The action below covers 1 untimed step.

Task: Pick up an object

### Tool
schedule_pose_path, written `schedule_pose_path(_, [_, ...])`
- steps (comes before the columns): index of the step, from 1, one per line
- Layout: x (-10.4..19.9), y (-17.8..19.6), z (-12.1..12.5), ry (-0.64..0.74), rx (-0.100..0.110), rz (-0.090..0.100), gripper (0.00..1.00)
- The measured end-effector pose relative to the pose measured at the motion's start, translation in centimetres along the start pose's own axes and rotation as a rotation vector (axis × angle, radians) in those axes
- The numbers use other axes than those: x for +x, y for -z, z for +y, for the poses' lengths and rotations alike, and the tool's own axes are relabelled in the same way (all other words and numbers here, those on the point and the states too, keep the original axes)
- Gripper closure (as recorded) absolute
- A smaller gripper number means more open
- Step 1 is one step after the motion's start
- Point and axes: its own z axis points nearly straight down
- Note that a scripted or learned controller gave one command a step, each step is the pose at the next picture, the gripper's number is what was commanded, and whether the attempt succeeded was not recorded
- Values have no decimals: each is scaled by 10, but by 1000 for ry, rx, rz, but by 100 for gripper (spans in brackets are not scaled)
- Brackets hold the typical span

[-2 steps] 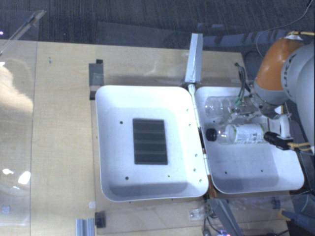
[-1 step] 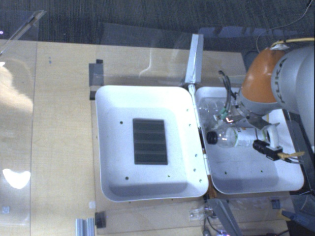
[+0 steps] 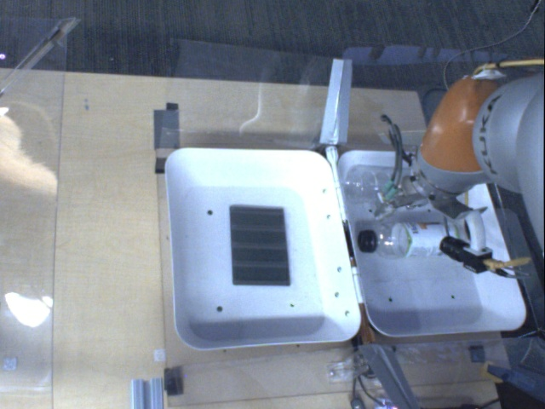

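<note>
- Nearest you, the left bin holds a dark ribbed mat lying flat at its middle.
- The right bin has bare floor along its near side.
- A clear bottle lies on its side mid-bin, black cap pointing toward the left bin. That is your likeliest target.
- Just beyond it you see clear crumpled plastic near the far-left corner of that bin.
- The gripper hangs just behind the bottle, under the orange band; you cannot tell how it is set, as wrist and cables hide it.
- Judged from this, you are in the approach step: nothing is lifted.
- Next, you need it centred over the bottle's body, then lowered and closed across the narrow width.
</note>
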Motion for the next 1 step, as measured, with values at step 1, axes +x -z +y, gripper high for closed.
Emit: schedule_pose_path(1, [0,0,0,0,1,0,0])
